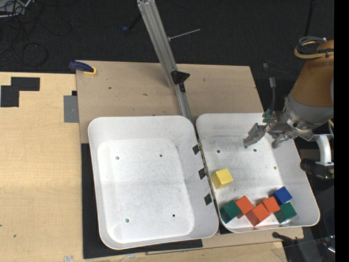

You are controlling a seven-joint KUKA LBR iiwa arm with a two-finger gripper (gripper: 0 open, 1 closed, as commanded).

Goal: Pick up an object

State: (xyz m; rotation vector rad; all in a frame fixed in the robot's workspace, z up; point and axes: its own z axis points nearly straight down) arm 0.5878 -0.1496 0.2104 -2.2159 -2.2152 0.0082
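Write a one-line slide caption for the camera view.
KUKA arm's tool hovers open over the right bin, apart from the yellow block and the cluster of colored blocks at its near edge.

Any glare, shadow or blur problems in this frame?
Camera view: evenly lit and sharp; the left bin shows a soft shadow band along its upper inner wall, no harsh glare; the yellow block and the pincer read clearly; the background beyond the bench is dark.
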